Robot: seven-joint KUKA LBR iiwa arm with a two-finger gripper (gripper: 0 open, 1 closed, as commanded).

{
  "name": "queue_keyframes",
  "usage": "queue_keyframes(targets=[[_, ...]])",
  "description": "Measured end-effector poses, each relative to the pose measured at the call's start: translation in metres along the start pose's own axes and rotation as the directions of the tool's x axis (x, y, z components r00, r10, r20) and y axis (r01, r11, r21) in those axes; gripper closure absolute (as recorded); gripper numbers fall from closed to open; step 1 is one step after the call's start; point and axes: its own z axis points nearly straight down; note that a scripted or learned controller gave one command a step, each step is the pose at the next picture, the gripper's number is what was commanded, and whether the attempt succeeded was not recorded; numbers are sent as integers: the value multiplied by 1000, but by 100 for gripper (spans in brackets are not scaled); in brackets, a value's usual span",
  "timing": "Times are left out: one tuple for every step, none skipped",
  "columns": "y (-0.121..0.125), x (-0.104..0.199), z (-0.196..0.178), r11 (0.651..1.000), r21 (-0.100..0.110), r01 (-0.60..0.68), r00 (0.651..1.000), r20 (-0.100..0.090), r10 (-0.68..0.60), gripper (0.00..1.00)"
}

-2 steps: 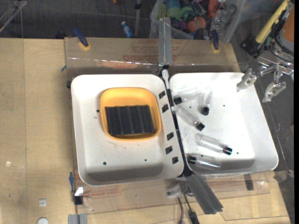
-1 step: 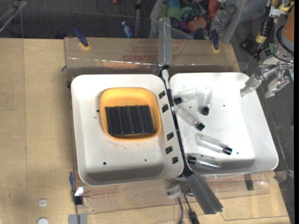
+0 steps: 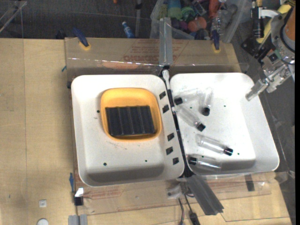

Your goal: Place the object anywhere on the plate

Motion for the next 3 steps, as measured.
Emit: queue_keyframes(targets=[[-2, -8, 6, 967, -4, 253, 967, 4, -253, 0], [-4, -16, 6, 902, -5, 433, 902, 4, -432, 0], [-8, -26, 0, 713, -2, 702, 713, 2, -702, 0]])
